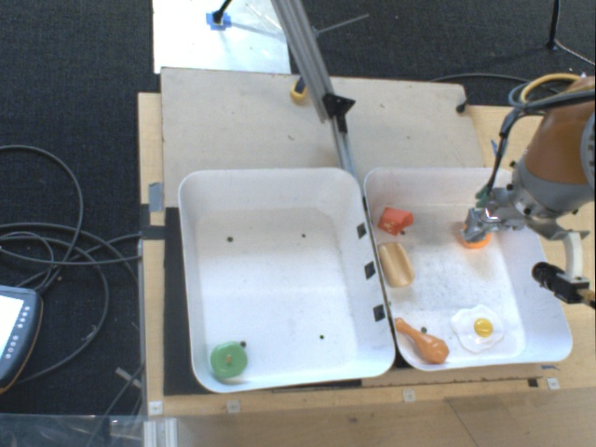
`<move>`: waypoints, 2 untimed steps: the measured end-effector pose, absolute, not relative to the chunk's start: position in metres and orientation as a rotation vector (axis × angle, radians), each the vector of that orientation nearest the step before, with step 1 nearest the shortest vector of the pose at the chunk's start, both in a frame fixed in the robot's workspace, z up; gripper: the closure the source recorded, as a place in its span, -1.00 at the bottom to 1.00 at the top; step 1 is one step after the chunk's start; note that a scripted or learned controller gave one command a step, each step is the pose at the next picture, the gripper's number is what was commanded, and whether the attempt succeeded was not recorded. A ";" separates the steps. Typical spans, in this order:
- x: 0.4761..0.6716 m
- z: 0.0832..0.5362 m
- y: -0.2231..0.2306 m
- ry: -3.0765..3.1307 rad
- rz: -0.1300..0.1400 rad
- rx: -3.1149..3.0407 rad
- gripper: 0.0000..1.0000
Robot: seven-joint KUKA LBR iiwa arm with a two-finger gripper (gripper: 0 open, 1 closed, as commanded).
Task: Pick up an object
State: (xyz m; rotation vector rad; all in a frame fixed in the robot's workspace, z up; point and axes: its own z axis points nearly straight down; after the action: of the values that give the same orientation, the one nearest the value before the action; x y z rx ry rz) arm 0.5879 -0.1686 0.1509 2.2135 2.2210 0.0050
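green round piece (pixel 228 359) seen at near corner of left bin (pixel 270 186); in right bin (pixel 549 343), drumstick (pixel 421 339) and fried egg (pixel 480 328) lie near front, bun (pixel 397 264) and red block (pixel 396 219) by divider; gripper (pixel 480 222) lowered onto orange object (pixel 476 239) at far side, grip state cannot be told

You look down on a pale wooden bench (pixel 307 119) standing on dark carpet (pixel 74 63). Black cables (pixel 65 240) loop across the floor off the bench's left edge, and a bright white sheet (pixel 200 17) lies beyond its far edge.
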 end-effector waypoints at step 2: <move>0.592 0.279 -0.165 2.222 0.008 2.208 1.00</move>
State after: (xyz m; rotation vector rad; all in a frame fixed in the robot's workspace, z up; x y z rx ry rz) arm 0.5919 -0.1649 0.2791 2.2083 2.2217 0.0079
